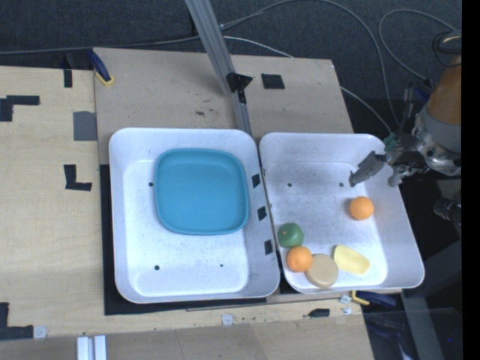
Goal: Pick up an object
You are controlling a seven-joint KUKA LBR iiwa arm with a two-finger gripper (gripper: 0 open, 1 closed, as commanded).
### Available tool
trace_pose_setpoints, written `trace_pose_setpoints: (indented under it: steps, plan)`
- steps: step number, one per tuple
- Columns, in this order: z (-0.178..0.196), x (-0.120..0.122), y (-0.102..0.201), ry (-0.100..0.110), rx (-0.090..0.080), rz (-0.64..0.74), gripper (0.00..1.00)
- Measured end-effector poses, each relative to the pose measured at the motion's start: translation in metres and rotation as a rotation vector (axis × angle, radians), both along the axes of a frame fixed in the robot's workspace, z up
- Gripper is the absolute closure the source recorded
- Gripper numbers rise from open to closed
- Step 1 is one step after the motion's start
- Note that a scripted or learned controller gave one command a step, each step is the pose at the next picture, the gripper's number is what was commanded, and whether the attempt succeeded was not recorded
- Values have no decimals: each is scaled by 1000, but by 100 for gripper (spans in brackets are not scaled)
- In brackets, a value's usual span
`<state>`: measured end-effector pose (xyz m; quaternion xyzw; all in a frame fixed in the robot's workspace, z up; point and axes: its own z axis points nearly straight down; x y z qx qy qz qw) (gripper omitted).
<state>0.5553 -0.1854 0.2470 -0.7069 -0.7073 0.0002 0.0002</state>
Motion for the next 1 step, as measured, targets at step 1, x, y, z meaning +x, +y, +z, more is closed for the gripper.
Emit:
trace_pose_setpoints:
  steps: [1]
  plan:
    - [-61, -3, 6, 5, 1, 0, 0]
